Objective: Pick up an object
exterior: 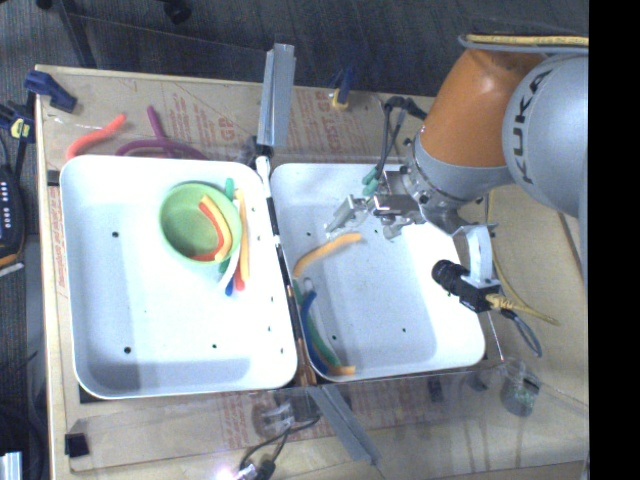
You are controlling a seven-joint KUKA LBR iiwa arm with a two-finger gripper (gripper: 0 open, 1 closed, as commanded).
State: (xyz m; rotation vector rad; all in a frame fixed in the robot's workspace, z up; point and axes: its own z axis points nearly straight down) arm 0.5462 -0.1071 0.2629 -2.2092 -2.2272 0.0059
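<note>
Two white bins sit side by side under the single overhead camera view: the right bin (420,338) beneath the arm (520,118), the left bin (130,308) well off to the pincer's left. Pincer (362,208) hangs low over the upper part of the right bin; whether it is open, closed or gripping cannot be told, since the metal parts blur together at this angle. Nearest candidate is one orange curved strip (325,249), lying on the bin floor just below and slightly left of the pincer, apparently not gripped. Further below, along the bin's left wall, lie one blue-green strip (312,330) and a short orange piece (340,370). Far left of the pincer: one green bowl (195,223) with several coloured strips (232,238) draped over its rim; count uncertain, roughly four. Judgement: approach stage, nothing lifted yet. Next move likely calls for aligning over the orange curved strip, descending and closing across its narrow width; thin, flat stock may slip.
</note>
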